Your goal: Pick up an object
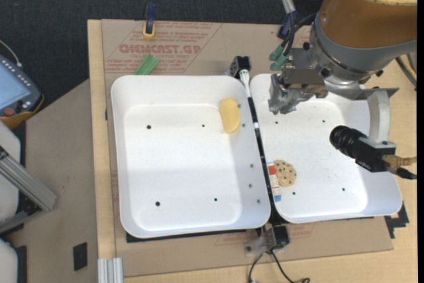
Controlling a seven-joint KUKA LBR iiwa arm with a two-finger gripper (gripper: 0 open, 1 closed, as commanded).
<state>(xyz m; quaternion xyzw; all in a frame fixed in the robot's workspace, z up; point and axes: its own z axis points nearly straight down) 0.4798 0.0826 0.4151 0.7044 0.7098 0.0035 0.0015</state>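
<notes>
A pale yellow oblong object [230, 115] lies in the left bin [132, 142], close to its right wall. In the right bin [358, 202] a round cookie-like piece with dark spots [285, 173] rests near the left wall, with a small red, white and blue item [274, 182] beside it. My gripper [281, 105] hangs over the upper left part of the right bin, above and apart from the cookie. Nothing shows between its fingers.
The two bins meet along a black-clipped divider [255, 136]. A black cylindrical part with a white bracket [361, 142] sits over the right bin's right side. A green strip [147, 64] and a yellow-blue clamp [150, 24] lie on the cardboard behind the left bin.
</notes>
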